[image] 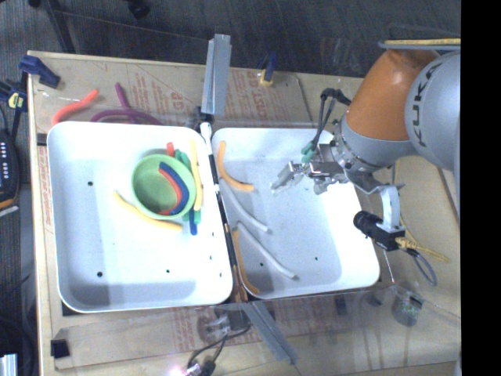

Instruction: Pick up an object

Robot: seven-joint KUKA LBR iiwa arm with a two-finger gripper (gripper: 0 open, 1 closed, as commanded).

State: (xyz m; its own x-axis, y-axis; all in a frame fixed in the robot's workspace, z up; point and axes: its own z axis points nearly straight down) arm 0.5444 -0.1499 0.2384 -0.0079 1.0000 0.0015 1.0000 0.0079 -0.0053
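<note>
Lying closest to the action is the orange strip (232,177), a curved noodle-looking thing in the upper left part of the right bin (356,269). It starts up near the bin's left wall, runs down, then hooks right toward the middle, so its long axis is mostly top-to-bottom with a bend at the low end. My guess is that's the likeliest target, though the task only says "an object."

From that strip, the gripper (288,175) sits off to the right, a short way apart, at about the same height in the view. Fingers look spread a bit with nothing between them, so I'd call it open and empty. Whether it's hovering or down near the floor of the bin, can't tell from this angle.

Below and between them are two pale strips: one (249,219) slanting down-right under the orange one, another (274,263) lower, near the bin's bottom. Both are hard to see against the white.

So the coming move, I reckon, is a shift left, plus lining the fingers across the strip rather than along it.

Further out, the left bin (86,276) holds a green bowl (156,186) with red and blue curved pieces in it, well away from the arm.
</note>
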